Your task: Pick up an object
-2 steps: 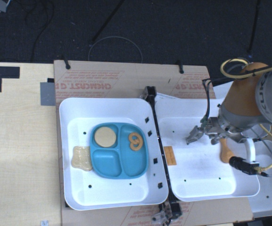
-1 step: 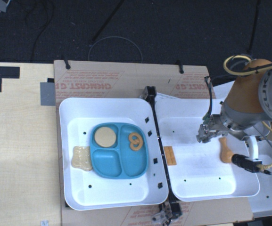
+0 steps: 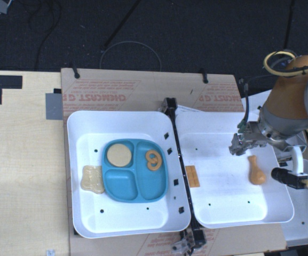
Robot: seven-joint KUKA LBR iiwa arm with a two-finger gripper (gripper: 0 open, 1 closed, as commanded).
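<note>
Altogether two bins [image 3: 84, 137], one blue tray [image 3: 135, 188], one pretzel [image 3: 153, 160], one cracker [image 3: 118, 155].

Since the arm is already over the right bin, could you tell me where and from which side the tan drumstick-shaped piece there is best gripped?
Probably across the narrow neck of the tan drumstick-shaped piece, coming straight down. It lies flat on the right bin floor, thin end up-view, bulb down-view, so closing left-right across the neck should fit best. The end effector sits just up-left of it.
</note>
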